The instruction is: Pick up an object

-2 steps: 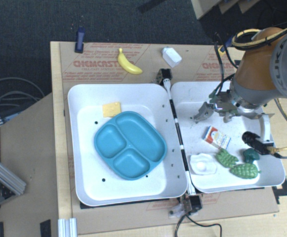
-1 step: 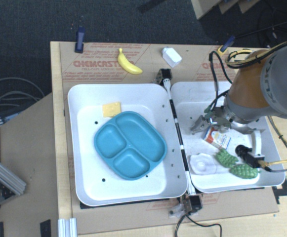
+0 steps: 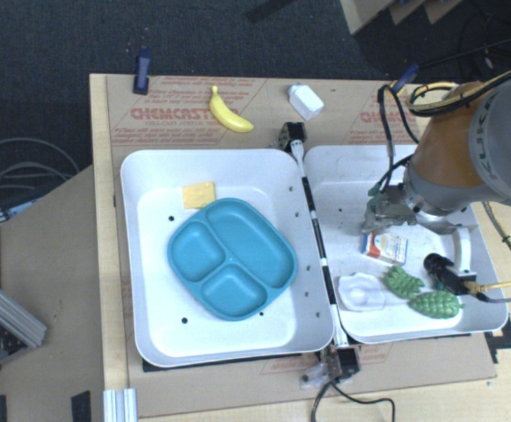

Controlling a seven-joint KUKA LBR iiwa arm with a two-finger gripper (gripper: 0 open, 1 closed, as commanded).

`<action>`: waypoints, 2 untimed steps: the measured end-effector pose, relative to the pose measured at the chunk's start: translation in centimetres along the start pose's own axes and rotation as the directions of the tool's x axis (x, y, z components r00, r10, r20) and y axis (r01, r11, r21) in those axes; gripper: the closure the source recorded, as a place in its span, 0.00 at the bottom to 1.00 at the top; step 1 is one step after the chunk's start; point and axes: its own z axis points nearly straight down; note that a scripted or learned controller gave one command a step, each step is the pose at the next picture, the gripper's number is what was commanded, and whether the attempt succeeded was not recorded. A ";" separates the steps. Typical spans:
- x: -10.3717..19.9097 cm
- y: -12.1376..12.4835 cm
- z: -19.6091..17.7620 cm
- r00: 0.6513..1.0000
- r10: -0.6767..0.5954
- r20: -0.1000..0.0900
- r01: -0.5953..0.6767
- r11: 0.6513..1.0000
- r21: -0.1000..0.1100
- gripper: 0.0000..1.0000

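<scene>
In the right bin, my gripper reaches down from the right, just above and touching the top edge of a small white packet with red and blue print. A clear plastic piece lies near the bin's front left. Beside it, to the right, lies a bumpy green toy. The left bin holds a blue divided plate and a flat yellow square behind it. Nothing is visibly held between the gripper's tips.
On the bench behind the bins lie a yellow banana, a small white block and a blue item. The ridge between the two bins runs just left of the gripper. Cables hang around the arm at the right.
</scene>
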 end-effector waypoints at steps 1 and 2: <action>0.0 0.0 0.0 1.000 0.000 0.000 0.000 1.000 0.001 0.00; -0.3 -1.6 1.0 1.000 -0.004 -0.004 0.004 1.000 -0.001 0.00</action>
